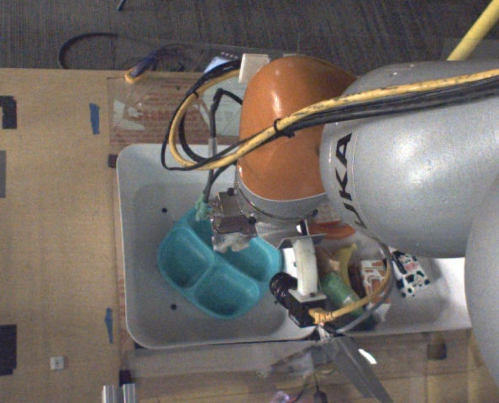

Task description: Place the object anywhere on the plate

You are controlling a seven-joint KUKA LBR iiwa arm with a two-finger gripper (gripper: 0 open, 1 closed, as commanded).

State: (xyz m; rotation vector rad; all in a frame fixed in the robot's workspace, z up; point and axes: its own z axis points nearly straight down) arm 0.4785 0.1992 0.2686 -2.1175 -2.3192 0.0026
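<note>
One teal plastic divided plate [209, 273] in white bin [140, 225], compartments bare. Gripper [231, 235] over plate's upper edge; finger state undeterminable. Small mixed objects [350, 277] heaped right of plate. Placement judged outstanding.

I see a teal divided plate [209, 277], compartments facing up, lying flat in the white bin [140, 225], its upper right edge hidden beneath the arm

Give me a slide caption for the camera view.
KUKA arm reaches over the white bin, its tool above a teal divided plate.
</note>
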